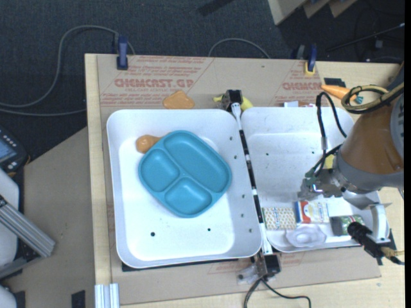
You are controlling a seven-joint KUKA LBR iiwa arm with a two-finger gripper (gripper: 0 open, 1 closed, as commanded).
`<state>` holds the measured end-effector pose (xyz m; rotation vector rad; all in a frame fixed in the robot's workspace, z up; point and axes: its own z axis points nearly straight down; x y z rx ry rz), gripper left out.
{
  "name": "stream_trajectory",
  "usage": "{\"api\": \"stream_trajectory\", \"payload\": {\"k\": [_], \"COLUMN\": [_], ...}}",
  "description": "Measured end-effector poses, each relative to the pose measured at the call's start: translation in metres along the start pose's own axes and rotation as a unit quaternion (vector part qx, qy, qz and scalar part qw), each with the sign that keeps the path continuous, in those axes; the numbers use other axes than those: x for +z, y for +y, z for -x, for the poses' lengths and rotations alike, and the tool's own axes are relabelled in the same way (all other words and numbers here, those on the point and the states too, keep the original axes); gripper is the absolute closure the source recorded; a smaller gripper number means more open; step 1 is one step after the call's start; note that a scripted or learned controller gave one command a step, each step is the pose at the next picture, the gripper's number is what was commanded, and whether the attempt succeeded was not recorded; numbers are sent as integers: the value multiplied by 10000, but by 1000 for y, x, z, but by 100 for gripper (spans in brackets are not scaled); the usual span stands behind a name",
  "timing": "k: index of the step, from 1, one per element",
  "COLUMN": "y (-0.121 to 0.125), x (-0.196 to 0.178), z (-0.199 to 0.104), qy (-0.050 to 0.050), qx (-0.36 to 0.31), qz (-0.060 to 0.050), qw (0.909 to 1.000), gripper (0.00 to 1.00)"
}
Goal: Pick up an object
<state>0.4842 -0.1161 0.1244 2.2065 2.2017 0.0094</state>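
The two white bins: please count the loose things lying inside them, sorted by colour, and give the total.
Blue: 1, the divided plate in the left bin
Orange: 1, a small piece beside the plate
Patterned: 1, a flat packet in the right bin
Clear: 1, a plastic piece
Red and white: 1, a packet
Total: 5

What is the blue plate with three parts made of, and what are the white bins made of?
The blue plate looks like moulded plastic: one even colour, smooth with a soft sheen, and rounded dividers. The left white bin and the right white bin also look like thin plastic, with smooth matte-white surfaces and rounded, rolled rims. It can't be told for sure from a picture.
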Motion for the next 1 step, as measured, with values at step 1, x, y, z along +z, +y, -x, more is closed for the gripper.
{"api": "stream_trajectory", "payload": {"k": [1], "y": [0], "x": [1], "z": [0], "qy": [2], "qx": [2], "qz": [-6], "qw": [10000], "gripper": [0]}}
